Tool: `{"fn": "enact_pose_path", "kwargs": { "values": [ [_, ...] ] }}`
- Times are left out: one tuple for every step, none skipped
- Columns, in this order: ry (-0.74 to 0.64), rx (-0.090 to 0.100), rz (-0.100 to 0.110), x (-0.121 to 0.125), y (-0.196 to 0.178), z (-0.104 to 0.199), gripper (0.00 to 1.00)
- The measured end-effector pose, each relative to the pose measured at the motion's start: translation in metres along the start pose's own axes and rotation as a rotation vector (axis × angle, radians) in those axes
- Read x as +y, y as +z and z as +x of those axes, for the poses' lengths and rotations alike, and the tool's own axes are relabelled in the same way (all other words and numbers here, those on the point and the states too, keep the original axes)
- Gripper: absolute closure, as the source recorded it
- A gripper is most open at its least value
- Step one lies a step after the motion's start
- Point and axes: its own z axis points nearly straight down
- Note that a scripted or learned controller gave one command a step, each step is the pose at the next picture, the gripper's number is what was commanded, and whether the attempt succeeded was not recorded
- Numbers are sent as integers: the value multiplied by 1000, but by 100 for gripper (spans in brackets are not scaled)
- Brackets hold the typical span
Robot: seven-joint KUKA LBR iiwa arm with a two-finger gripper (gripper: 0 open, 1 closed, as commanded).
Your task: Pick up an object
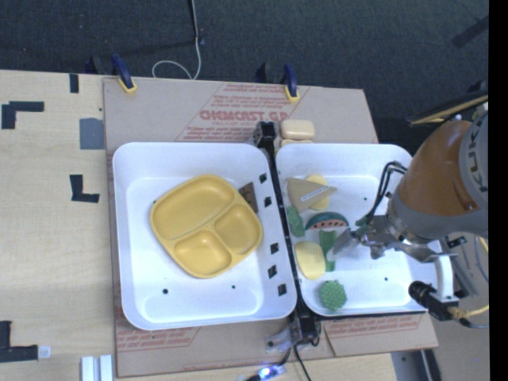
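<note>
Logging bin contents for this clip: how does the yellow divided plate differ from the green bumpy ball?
The yellow divided plate lies in the left bin; the green bumpy ball sits in the right bin. The plate is far larger, flat, with three compartments; the ball is small, round and knobbly. The plate lies alone, while the ball has other small items close by. Both rest on the bin floors, apart from the tool.

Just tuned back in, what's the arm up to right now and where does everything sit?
The arm reaches into the right bin, its gripper low beside the toy foods clustered near the divider: a watermelon slice, a yellow piece, a tan wedge and a green bumpy ball. Nothing is visibly held between its fingers. The left bin holds a yellow divided plate, untouched.
</note>
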Motion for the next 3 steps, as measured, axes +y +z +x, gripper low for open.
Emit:
{"fn": "enact_pose_path", "kwargs": {
  "values": [
    [1,-5,-10,65,59,31,0],
    [5,-6,-9,63,46,28,100],
    [-2,-5,-22,95,-43,93,100]
  ]
}}
